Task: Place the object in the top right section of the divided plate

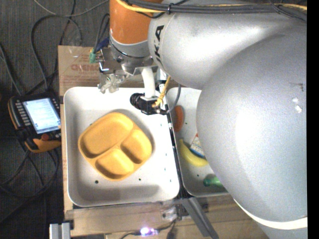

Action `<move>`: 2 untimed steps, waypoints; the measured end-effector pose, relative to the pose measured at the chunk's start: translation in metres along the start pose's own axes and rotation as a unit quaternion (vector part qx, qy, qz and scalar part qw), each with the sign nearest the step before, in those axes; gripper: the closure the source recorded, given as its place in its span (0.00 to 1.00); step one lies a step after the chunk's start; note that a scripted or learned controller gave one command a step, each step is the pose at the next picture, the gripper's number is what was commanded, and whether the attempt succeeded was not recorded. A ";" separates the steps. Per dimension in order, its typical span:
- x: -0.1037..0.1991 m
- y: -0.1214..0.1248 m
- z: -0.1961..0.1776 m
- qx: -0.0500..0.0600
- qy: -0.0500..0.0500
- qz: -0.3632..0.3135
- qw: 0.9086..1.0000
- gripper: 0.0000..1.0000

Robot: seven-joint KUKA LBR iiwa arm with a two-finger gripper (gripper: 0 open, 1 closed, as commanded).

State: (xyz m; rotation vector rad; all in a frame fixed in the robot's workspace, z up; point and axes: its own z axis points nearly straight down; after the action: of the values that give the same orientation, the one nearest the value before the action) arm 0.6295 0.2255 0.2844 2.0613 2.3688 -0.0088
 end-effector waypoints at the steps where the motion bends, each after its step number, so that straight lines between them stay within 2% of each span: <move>1: -0.013 -0.071 0.179 0.002 0.002 0.006 1.000 1.00; 2: -0.031 -0.151 0.074 0.002 0.002 -0.105 0.994 1.00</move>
State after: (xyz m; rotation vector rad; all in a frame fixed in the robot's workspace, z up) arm 0.4837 0.1732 0.2109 1.8045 2.5765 -0.0104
